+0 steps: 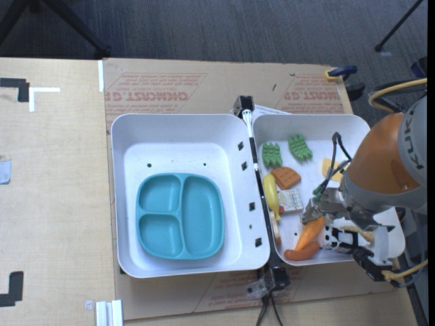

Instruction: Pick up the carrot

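Note:
The orange carrot (310, 235) lies slanted near the front of the right bin (309, 122), its lower end next to a darker red-orange piece (301, 253) by the front wall. My gripper (317, 211) hangs low over the carrot's upper end, at or just above it. The grey wrist and orange band (382, 160) hide the bin's right side. Nothing shows that the carrot is lifted; it rests on the bin floor.
The right bin also holds two green toys (272, 154) (299, 147), a brown waffle-like piece (286, 177), a yellow banana (271, 193), a small printed box (291, 200) and a black-and-white item (336, 237). The left bin (129, 182) holds a blue divided plate (181, 216).

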Action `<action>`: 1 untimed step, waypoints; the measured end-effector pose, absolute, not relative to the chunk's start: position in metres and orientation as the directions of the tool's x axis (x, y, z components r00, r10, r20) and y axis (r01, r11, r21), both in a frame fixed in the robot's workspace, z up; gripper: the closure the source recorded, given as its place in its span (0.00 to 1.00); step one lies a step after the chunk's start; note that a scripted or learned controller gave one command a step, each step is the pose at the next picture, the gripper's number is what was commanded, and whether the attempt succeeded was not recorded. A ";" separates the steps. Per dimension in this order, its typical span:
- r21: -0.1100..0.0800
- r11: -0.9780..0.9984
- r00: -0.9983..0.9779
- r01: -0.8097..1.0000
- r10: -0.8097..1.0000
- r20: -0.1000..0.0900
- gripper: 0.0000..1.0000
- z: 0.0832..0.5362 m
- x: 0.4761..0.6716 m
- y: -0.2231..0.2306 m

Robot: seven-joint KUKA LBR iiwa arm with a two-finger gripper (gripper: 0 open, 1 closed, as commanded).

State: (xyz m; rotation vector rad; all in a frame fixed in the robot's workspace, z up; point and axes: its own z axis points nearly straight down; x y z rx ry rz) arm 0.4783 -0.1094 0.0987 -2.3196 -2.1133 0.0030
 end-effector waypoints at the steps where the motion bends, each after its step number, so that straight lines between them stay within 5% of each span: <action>1: -0.002 -0.311 0.311 0.950 0.950 -0.001 1.00 0.191 0.479 -0.041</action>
